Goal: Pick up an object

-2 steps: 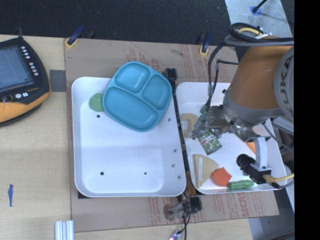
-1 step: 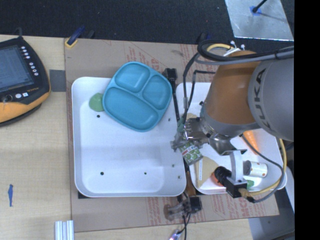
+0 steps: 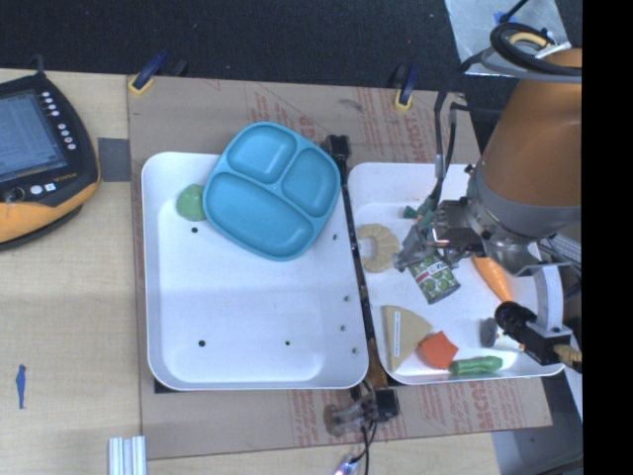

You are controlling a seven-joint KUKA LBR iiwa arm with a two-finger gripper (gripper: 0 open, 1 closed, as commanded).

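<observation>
1. Gripper [image 3: 423, 247] sits low in the right bin [image 3: 381, 181], over a small green-and-white packet [image 3: 435, 279] that lies just below its tip; whether its grip is released or clenched I cannot tell, as metal and cables blur together there, and nothing is plainly caught in it
2. Packet lies flat and thin, so a pinch could slide off its top or merely nudge it aside
3. Tan ring [image 3: 375, 246] lies just left of the tip; a drifting approach could knock it against the bin wall rather than lift anything
4. Orange carrot [image 3: 492, 276] lies close on the other side, partly under the arm's bulk, so the wrist may sweep it as it moves
5. Further down, a tan wedge [image 3: 401, 329], an orange block [image 3: 437, 349] and a green pod [image 3: 477, 366] crowd the near corner; a drag could pile them together
6. Left bin [image 3: 247, 334] holds a blue divided plate [image 3: 271, 189] tilted on its rim over a green disc [image 3: 191, 202], well apart from the arm and unlikely to be disturbed
</observation>
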